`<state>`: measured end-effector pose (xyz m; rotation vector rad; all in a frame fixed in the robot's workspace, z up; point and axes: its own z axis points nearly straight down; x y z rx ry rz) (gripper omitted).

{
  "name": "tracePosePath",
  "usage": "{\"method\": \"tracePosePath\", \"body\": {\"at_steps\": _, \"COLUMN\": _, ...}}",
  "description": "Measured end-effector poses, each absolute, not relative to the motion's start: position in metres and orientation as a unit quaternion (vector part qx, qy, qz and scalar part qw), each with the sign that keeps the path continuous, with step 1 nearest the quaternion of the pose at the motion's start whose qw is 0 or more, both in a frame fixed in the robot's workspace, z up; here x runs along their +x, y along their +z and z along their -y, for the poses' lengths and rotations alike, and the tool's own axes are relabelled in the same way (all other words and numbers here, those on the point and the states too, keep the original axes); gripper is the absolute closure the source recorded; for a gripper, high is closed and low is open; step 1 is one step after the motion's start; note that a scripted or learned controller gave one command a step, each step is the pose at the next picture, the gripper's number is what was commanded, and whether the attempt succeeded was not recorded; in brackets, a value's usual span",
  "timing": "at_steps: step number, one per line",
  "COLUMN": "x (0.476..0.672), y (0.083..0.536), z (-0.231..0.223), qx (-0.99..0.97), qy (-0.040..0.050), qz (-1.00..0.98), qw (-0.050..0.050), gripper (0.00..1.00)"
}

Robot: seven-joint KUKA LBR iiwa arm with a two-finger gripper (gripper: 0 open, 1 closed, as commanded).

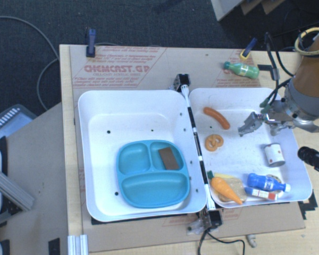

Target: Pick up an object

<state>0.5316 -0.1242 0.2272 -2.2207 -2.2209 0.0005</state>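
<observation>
My gripper (248, 125) hangs over the right bin (239, 97), near the bin's upper middle, open with nothing between its fingers. An orange sausage (217, 117) lies to its left, and a pretzel-shaped piece (213, 142) lies below that. A small white cylinder (274, 154) rests below and right of the gripper. Along the front of the bin lie a carrot (226, 190), a blue bottle (266, 183) and a red-and-white tube (263, 194).
The left bin (95, 116) holds a blue divided plate (149, 187) with a brown block (170, 158) in its upper right compartment. A green bottle (242, 69) lies on the bench behind the right bin. The arm (308, 89) comes in from the right.
</observation>
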Motion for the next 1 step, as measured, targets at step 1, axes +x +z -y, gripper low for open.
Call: {"method": "tracePosePath", "body": {"at_steps": 1, "x": 0.5802, "y": 0.1487, "z": 0.0934, "qx": -0.707, "qy": 0.0006, "qz": 0.707, "qw": 0.002, "gripper": 0.00}}
